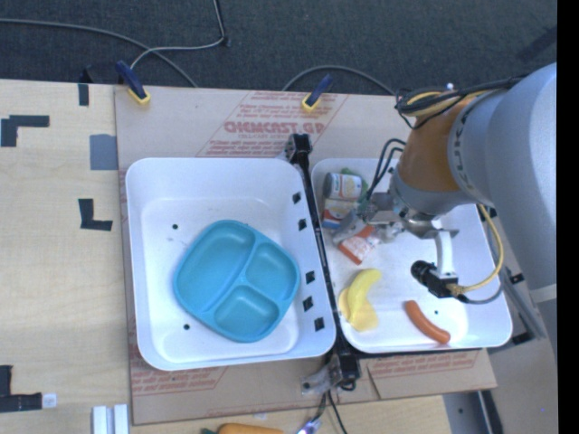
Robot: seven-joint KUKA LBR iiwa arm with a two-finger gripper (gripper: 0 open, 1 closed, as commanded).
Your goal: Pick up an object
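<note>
**Me:** White plastic, 2 bins side by side on the bench. From the overhead camera I see the left bin (145,197) carrying a blue divided plate (237,280), tilted a little in the picture.

**Spotter:** And the right one?

**Me:** The right bin (484,328) has a yellow banana (360,298) near its front left, an orange hot dog (426,321) to the right of it, a small can (344,185) at the back left, and a red-and-white packet (355,242) between can and banana.

**Spotter:** Gripper?

**Me:** The gripper (364,220) is low over the back left of the right bin, just beside the can and packet. I cannot tell how its jaws stand, or whether anything sits between them.
</note>
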